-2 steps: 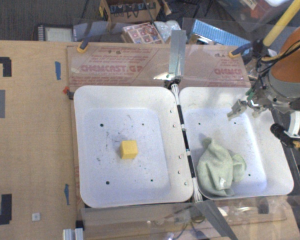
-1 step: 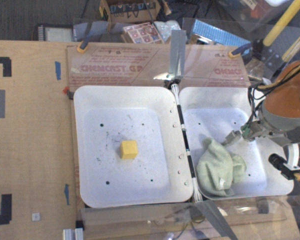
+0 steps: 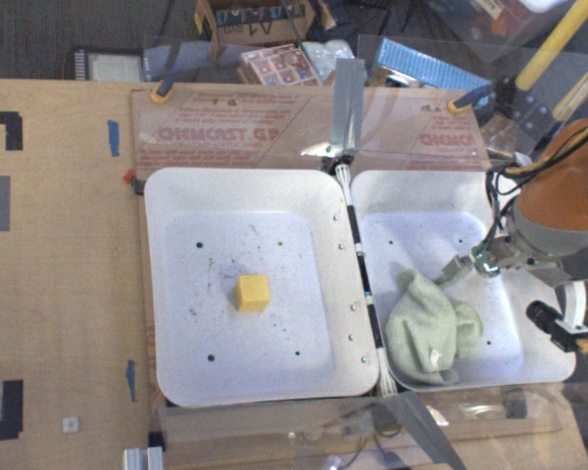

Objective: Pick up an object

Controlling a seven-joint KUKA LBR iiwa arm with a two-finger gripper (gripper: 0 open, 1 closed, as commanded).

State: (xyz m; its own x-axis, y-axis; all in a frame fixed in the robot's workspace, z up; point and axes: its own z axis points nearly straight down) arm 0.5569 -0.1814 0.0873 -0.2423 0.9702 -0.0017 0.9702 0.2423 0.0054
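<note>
Grey metal of the claw (image 3: 458, 267) was seen low over the right bin (image 3: 412, 223); whether it was open or closed could not be told. A crumpled pale green cloth (image 3: 431, 326) lay just beside it at seven o'clock. A yellow block (image 3: 254, 293) rested mid left bin (image 3: 176, 204), well apart at nine o'clock.

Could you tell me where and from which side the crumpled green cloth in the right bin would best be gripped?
Probably from above, pinching the raised fold at the middle of the green cloth. It lies bunched in a soft heap in the right bin, close to the near wall, so a side approach looks cramped. The gripper sits just beside its upper edge.
</note>
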